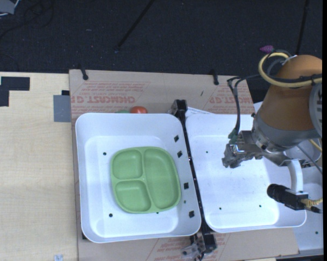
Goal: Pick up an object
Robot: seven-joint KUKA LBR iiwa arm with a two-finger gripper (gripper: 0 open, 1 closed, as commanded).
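Fingers (231,157) hang over the right bin (245,211), and whether they are apart or together I cannot tell. The green divided plate (145,179) lies flat in the left bin (93,145), well apart from them. It is probably light, stiff, slick plastic, best pinched at its raised rim or a divider ridge.

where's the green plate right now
The green divided plate lies flat in the middle of the left bin, seen from the overhead camera. The gripper is over the right bin, across the divider from it.
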